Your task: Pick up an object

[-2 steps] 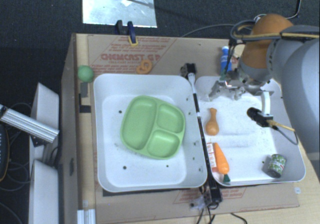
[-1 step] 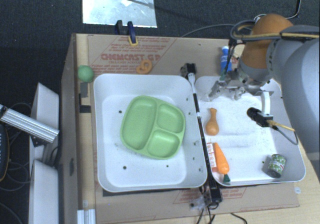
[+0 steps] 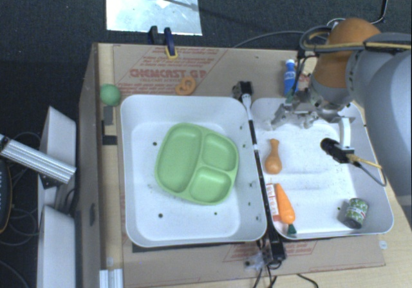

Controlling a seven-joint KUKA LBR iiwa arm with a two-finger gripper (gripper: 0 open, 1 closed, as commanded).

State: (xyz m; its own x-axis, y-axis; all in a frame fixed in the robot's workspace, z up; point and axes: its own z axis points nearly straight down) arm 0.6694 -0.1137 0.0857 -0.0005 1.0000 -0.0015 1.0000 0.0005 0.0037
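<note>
The right white bin (image 3: 373, 216) holds a tan gourd-shaped toy (image 3: 273, 156) near its left wall, an orange carrot (image 3: 285, 203) at its front left, and a small dark green can (image 3: 353, 212) at its front right. My gripper (image 3: 296, 116) hangs over the bin's far edge, up and to the right of the gourd toy. Its grey fingers are spread open and nothing sits between them.
The left white bin (image 3: 138, 216) holds a green divided plate (image 3: 196, 163). On the bench behind the bins lie a green ball (image 3: 109, 94), an orange pretzel-shaped piece (image 3: 185, 86) and a blue bottle (image 3: 290, 77). A black divider (image 3: 257, 164) runs between the bins.
</note>
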